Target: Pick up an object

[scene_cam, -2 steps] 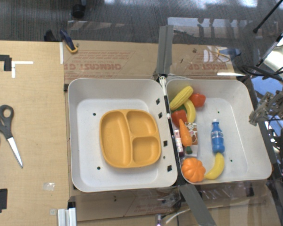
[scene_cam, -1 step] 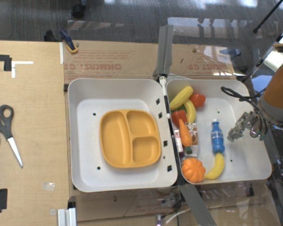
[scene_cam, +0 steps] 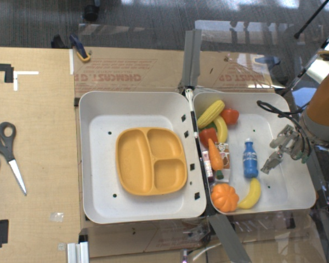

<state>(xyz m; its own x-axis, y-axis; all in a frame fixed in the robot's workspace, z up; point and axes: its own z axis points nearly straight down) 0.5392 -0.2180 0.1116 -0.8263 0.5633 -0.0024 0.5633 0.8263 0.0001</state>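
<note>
The right bin (scene_cam: 285, 197) holds several toy foods. A blue bottle (scene_cam: 250, 158) lies in its middle, with a yellow banana (scene_cam: 251, 194) and an orange pumpkin (scene_cam: 225, 197) at the front. A corn cob (scene_cam: 210, 113), a red tomato (scene_cam: 229, 115), a second banana (scene_cam: 222, 129), a red pepper (scene_cam: 207, 136), a carrot (scene_cam: 215, 153) and a small packet (scene_cam: 224, 159) crowd the left wall. My gripper (scene_cam: 275, 152) hovers over the bin's right half, just right of the bottle, open, with nothing between its fingers.
The left bin (scene_cam: 93, 147) holds a yellow divided plate (scene_cam: 152, 160). Scissors (scene_cam: 10, 152) lie on the bench at far left. A black cable (scene_cam: 274, 109) loops over the right bin's back corner. Bare bin floor shows around the gripper.
</note>
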